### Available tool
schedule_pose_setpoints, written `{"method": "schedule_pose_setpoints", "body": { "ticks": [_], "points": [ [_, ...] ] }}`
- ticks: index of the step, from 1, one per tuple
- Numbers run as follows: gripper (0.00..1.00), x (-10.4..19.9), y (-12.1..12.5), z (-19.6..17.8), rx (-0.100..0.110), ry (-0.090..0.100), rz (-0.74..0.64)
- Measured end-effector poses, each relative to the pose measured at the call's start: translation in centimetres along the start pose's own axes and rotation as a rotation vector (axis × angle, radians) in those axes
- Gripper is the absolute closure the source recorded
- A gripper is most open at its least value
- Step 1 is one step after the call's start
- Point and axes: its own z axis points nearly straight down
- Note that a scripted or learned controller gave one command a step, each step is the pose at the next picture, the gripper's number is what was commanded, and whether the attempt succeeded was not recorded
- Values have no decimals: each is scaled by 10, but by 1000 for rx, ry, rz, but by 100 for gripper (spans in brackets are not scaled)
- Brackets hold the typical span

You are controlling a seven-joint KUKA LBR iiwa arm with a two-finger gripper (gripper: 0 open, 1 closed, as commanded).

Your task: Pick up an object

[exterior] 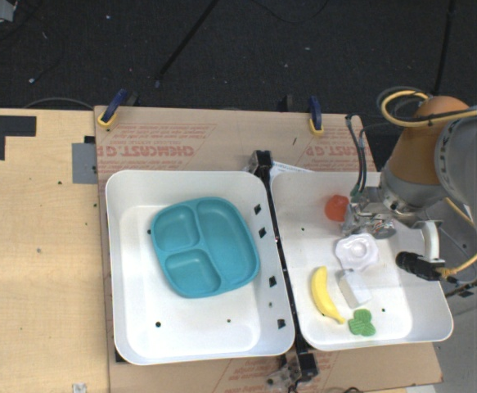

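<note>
- Two white bins are set side by side on a cardboard-covered bench; a teal tray (204,246) lies in the left bin (132,301).
- In the right bin (422,322), the gripper (358,252) is lowered beside an orange ball (336,208), above a banana (326,295) and a green piece (362,323).
- Nothing is seen held; the approach step is judged in hand, and a centred descent is called for next.

Two white bins (132,219) looked smooth, slightly glossy plastic. Teal divided plate (204,246) at frame centre-left: smooth plastic, soft sheen. Bench top (33,260) at left: pale wood, matt. Sheet under bins (205,137): brown printed cardboard, dull. Banana (326,295), red ball (336,208), green piece (362,323) at right: plastic-looking, smooth. Arm wrist (422,150) at upper right: orange, satin; gripper (357,250) parts looked metallic.
</note>
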Motion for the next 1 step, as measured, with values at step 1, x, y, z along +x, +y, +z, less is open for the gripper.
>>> {"method": "schedule_pose_setpoints", "body": {
  "ticks": [1],
  "points": [
    [100, -1, 1, -42, -3, -1, 1]
  ]
}}
